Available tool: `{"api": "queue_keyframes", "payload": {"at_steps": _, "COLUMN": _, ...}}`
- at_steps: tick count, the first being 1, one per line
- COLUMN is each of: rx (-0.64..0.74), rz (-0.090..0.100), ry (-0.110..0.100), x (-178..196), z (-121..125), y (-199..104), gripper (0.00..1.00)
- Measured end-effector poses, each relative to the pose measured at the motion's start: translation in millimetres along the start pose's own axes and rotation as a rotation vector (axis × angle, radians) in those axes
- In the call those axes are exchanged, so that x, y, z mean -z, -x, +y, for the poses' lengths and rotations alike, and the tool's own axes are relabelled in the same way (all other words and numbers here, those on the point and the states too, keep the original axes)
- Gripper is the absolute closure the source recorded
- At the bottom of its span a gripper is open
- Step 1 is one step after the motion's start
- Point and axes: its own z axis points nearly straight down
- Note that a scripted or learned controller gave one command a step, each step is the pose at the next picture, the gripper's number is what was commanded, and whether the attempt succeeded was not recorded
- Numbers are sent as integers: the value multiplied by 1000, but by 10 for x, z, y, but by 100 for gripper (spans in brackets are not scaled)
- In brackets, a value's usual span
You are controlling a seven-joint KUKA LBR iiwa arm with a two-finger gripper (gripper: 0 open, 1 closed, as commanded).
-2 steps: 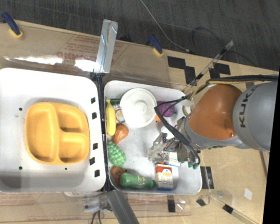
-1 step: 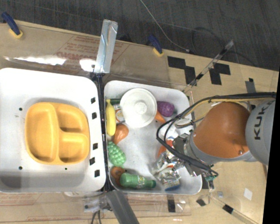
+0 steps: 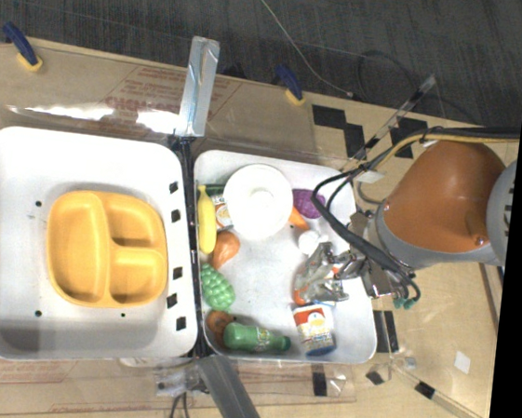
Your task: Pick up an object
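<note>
The gripper hangs low in the right bin, and whether its pincer is apart or together, I can't tell; the small can just at its 6 o'clock looks the likeliest pick, so drop straight and centred. The green bottle crowds at 8 o'clock, the white lid sits out at 11, and the yellow tray lies far off at 9.

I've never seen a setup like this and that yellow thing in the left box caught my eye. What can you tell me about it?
The yellow tray looks like smooth plastic, with rounded corners and three compartments: one long section on its left and two smaller ones on its right. It lies flat, open side up, slightly turned, near the middle of the left bin. Nothing sits in it or touches it apart from the bin floor beneath.
</note>
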Motion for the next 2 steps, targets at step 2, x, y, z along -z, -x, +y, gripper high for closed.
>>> {"api": "queue_keyframes", "payload": {"at_steps": 2, "rx": -45, "rz": -3, "ry": -2, "x": 522, "z": 192, "y": 584, "gripper": 100}}
